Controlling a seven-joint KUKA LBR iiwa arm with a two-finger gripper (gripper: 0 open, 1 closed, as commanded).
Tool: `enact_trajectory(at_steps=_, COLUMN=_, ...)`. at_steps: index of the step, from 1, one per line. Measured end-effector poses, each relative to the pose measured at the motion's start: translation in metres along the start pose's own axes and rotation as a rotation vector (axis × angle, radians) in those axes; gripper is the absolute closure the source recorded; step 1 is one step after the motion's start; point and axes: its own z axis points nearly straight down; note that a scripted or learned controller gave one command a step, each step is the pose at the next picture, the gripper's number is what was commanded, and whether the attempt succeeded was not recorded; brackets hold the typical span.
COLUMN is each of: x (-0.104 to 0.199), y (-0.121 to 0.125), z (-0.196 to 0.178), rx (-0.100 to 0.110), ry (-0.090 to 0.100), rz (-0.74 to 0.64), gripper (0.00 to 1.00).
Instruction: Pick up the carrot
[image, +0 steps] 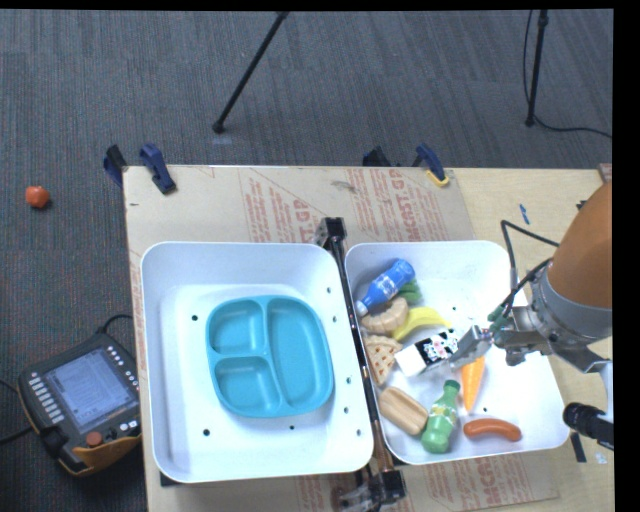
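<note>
Camera view: the carrot (472, 381) lies in the right bin (520, 262), between the green bottle (441, 417) and the sausage (491, 430); its long axis runs near-vertical in frame, green top uppermost, tip pointing toward the front wall; judged a light, rigid, smooth toy, best gripped across its thick upper half; the gripper (478, 345) hovers just above its top; its state cannot be told.
</note>
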Motion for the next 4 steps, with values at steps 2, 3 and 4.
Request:
enact_trajectory(at_steps=2, x=-0.003, y=0.000, z=0.145, rx=-0.001, ry=-0.001, rz=-0.380, gripper=0.00)
enact_trajectory(at_steps=3, x=0.009, y=0.002, z=0.143, rx=-0.009, ry=-0.020, rz=-0.484, gripper=0.00)
enact_trajectory(at_steps=4, x=0.040, y=0.039, z=0.044, rx=-0.004, ry=-0.003, rz=-0.673, gripper=0.00)
